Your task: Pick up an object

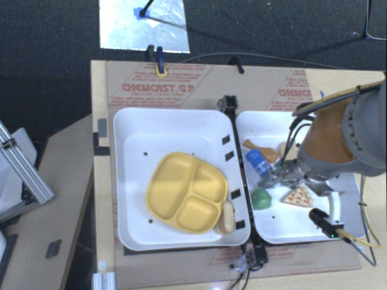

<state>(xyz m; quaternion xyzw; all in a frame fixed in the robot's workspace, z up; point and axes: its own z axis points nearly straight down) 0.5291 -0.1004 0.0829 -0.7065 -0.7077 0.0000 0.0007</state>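
The grey arm's two-finger gripper (279,175) hovers low in the right shallow white bin (266,231), beside the blue plastic bottle (259,162) and round green toy (262,199); jaw state, cannot tell; approach step, I judge; next, a clean descent and squeeze.
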